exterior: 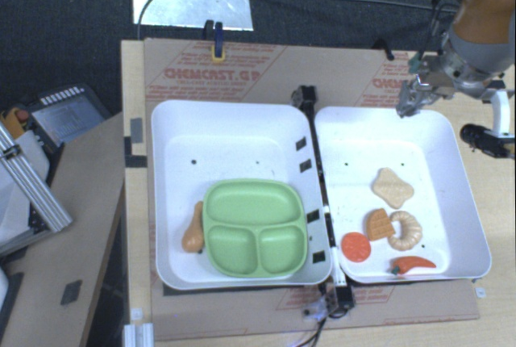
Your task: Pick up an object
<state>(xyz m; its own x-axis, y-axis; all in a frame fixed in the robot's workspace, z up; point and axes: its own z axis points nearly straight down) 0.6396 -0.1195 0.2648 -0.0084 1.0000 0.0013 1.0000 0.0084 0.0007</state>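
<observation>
Gripper: the gripper hangs over the far rim of the right bin, at about 1 o'clock of that bin. It is small and dark in this view; I cannot tell how wide it is opened, and nothing is seen inside it.
Open room: the far half of the right bin is bare white floor; the objects are gathered in the near half, from 5 to 7 o'clock.
Objects: a beige biscuit-like piece near the centre; under it an orange-brown chunk touching a pale ring; a red round piece at 7 o'clock; a red pepper just beside the near wall.
Axis: the pepper lies long from 3 to 9 o'clock, its thin end probably toward 3.
Left bin: a green divided tray and a tan piece at its 9 o'clock side.
</observation>
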